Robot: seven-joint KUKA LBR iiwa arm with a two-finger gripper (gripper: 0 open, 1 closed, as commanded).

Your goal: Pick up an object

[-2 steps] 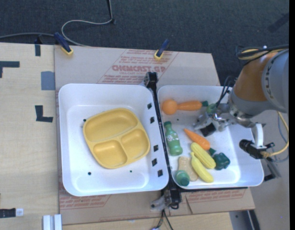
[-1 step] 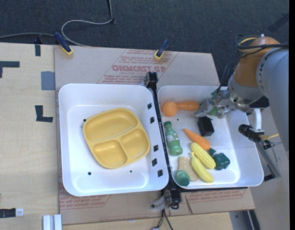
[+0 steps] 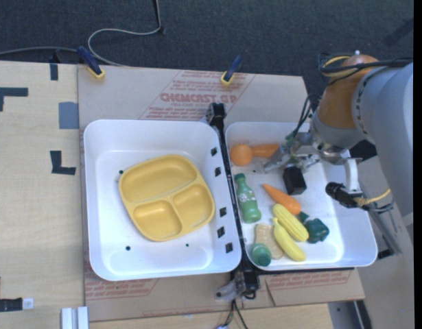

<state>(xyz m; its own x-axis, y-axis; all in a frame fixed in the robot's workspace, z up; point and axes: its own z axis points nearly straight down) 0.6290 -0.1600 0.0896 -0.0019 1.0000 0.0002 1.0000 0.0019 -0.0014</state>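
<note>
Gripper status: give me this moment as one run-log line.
gripper: over right bin, above carrot | nothing seen held | left bin: yellow divided plate | pick: not done

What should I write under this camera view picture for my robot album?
Robot pincer hovers over toy food in the right bin, near a carrot, while a yellow plate sits in the left bin.
</note>
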